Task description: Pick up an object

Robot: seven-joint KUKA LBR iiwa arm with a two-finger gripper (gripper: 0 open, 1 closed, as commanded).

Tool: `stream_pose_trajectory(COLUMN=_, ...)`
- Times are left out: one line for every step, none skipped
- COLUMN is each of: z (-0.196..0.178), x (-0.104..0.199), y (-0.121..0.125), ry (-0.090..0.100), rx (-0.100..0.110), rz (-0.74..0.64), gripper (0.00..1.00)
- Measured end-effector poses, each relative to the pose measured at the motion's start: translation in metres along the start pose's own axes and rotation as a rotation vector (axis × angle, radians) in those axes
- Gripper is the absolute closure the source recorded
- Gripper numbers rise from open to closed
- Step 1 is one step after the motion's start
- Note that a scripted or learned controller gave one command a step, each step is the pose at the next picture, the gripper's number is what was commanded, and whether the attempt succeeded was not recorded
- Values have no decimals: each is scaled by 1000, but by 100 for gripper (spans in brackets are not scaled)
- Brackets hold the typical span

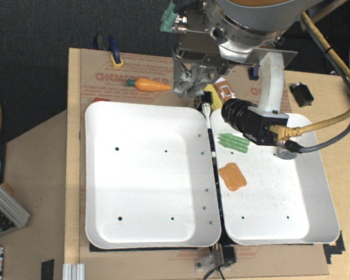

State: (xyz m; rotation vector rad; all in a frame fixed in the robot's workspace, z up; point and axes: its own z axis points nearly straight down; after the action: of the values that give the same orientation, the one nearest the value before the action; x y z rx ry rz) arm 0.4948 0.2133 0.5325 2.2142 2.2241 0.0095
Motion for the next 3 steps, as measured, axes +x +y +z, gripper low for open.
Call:
stream_pose_trajectory(z=1, x=0, y=0, ry=-1, rx=2, rz=0, gripper=0)
stream_pose_trajectory(z=-10, x=1, y=0, ry=1, rx=-3, rz=-1, gripper=100)
stream_pose_trajectory(z=14, x=-142, y=-17, ry=-5, rx=10, rz=21, gripper=100)
